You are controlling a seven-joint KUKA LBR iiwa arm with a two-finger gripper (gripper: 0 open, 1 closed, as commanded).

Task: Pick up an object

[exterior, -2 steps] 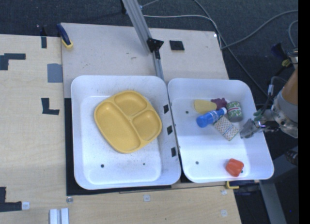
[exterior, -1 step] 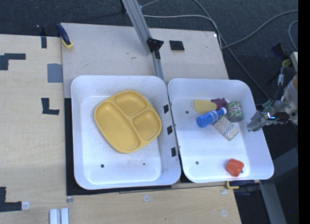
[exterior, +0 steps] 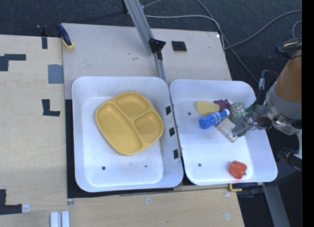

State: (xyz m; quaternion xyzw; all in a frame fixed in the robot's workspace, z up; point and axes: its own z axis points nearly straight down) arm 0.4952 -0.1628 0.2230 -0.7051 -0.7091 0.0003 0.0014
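Observation:
The right bin [exterior: 211,172] holds a cluster of small objects near its far side. In it are a yellow wedge [exterior: 206,107], a purple piece [exterior: 223,103], a blue bottle [exterior: 212,119], a greenish item [exterior: 237,108] and a speckled white block [exterior: 226,129]. A red object [exterior: 237,169] lies alone by the near right corner. My gripper [exterior: 241,127] reaches in from the right and hangs low over the cluster's right end, next to the speckled block. I cannot make out whether it touches the block.
A yellow divided plate [exterior: 130,121] lies in the left bin [exterior: 88,172]. A slanted metal pole [exterior: 142,20] rises behind the bins. Cables run over the dark floor at the back. The arm's orange band [exterior: 292,81] stands over the right bin's right rim.

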